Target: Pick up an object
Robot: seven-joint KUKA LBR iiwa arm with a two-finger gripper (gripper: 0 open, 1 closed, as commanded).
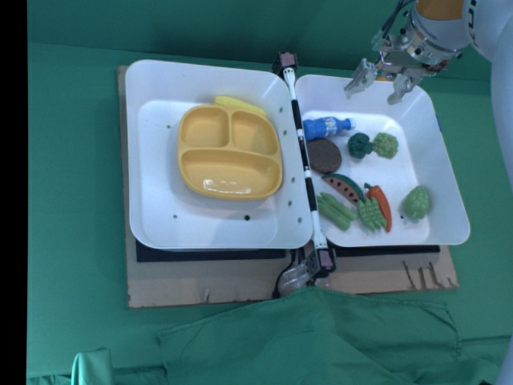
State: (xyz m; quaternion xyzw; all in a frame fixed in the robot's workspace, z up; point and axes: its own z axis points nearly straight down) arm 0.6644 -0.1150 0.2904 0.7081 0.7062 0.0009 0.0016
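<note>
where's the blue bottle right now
The blue bottle lies on its side in the right bin, at its far left corner, just beyond the brown disc.

You are looking at a robotics lab test cell, not a home or kitchen. The desk (pixel 72 215) is draped all over in plain green cloth, with a cardboard sheet (pixel 200 283) under two shallow white bins (pixel 152 215) split by a black-and-white striped bar (pixel 303 159). The food at 3 o'clock is plastic toys (pixel 361 203), and an industrial arm (pixel 449 6) reaches in at 1 o'clock.
</note>
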